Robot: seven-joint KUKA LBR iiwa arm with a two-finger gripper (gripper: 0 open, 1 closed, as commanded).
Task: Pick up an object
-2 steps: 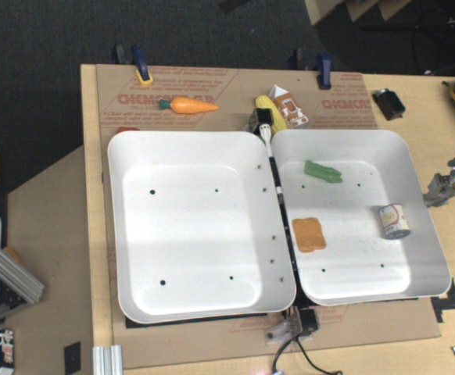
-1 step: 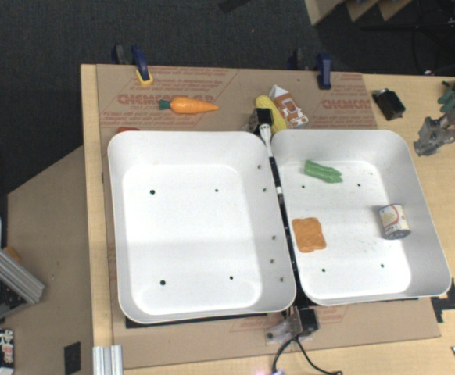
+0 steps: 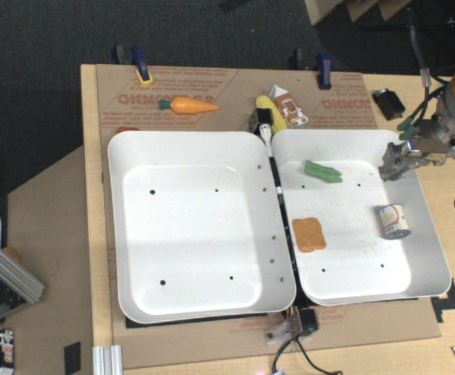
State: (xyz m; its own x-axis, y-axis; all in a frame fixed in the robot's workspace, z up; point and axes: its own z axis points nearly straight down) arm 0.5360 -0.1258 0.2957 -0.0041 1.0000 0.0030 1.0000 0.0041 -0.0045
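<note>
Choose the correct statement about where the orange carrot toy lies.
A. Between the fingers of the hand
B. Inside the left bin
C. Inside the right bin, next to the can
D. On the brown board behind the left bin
D: the carrot rests on the brown board just beyond the far rim of the left bin, outside both bins and far from the hand.

can (image 3: 394,221), toast (image 3: 309,234), pickle (image 3: 323,172) in right bin (image 3: 415,280), carrot (image 3: 188,106) behind left bin (image 3: 188,307)
</note>
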